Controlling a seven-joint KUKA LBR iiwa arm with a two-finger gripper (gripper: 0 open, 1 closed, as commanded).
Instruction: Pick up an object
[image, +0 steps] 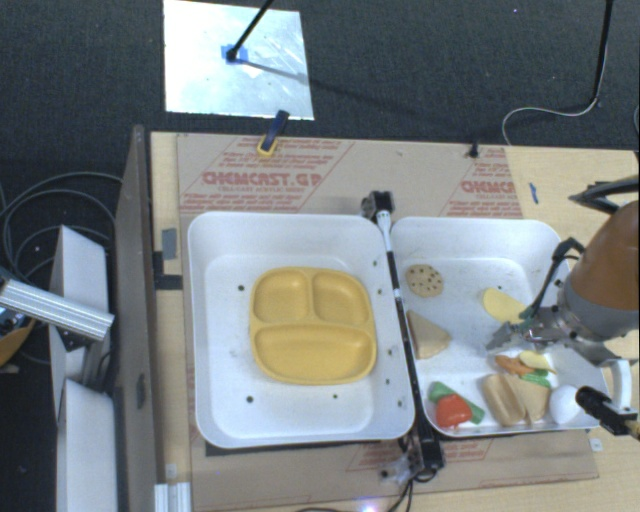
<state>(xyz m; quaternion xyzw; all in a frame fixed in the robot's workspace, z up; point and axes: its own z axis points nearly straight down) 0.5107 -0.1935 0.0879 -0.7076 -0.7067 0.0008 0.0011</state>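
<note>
The right bin (470, 228) holds several toy foods. A round cookie (424, 280) lies at its back left and a tan wedge (428, 335) by its left wall. Near the front are a red and green vegetable (453, 408), a tan bun (510, 398) and a white egg (566, 404). My gripper (522, 338) hangs low over the bin's right half. It is just in front of a yellow slice (500, 303) and above a small pile of orange, yellow and green pieces (530, 368). I see nothing held in it.
In the left bin (230, 250) lies a yellow divided plate (311, 325). The arm's orange band (610, 270) stands over the right bin's right wall. A dark divider bar (398, 300) runs between the bins. Cardboard covers the bench behind them.
</note>
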